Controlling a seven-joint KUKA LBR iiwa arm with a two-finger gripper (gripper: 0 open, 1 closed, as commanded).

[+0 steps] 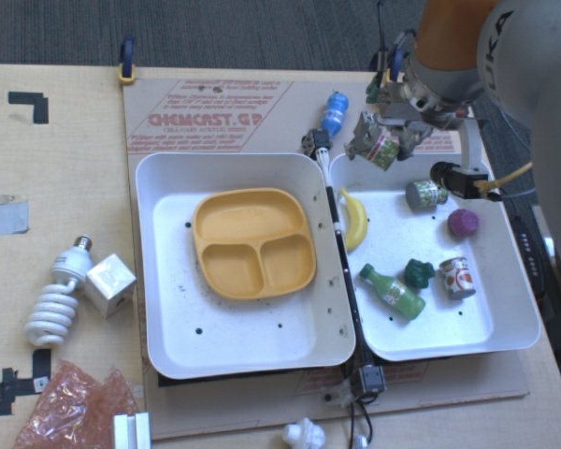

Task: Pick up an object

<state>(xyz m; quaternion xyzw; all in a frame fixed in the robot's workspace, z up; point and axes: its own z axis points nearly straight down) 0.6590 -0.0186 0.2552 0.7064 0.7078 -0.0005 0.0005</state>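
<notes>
Grey gripper point(385, 144) pinched a small can point(383, 150), raised over the right bin's point(505, 330) far rim, banana point(353, 221) below.

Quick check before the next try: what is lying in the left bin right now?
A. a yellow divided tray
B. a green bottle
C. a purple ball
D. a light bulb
A: the yellow divided tray lies in the left bin, while the green bottle and purple ball are in the right bin, and the light bulb lies on the bench outside.
</notes>
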